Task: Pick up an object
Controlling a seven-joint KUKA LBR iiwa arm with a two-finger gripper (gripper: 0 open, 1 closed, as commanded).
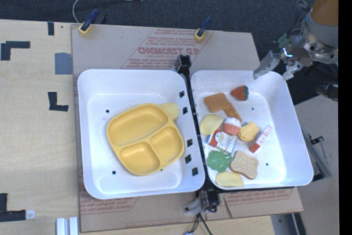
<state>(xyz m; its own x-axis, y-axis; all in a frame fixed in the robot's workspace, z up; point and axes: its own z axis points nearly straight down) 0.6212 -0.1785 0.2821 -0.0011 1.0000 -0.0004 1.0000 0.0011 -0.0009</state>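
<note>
A: Item one, the gripper. Where is it sitting?

B: It is hanging at the far right corner of the right bin, just over the rim, on the grey arm with its orange band. Its two fingers are standing spread apart, with nothing lying between them.

A: Item two, right bin contents?

B: A heap of toy food is lying toward the bin's left half. A strawberry is sitting nearest the gripper, though apart from it. A brown flat piece is lying just beside the strawberry. Below these, a pale yellow piece, a red and white packet, a ridged yellow chip and a small red and white bottle are crowding together. A green leaf, a bread slice and a yellow lemon-like piece are lying nearest the front rim.

A: Item three, left bin?

B: A yellow divided tray with three compartments is resting tilted across the middle.

A: Surroundings?

B: Both bins are sitting on a cardboard sheet, held by two blue and yellow clamps at the far edge.
</note>
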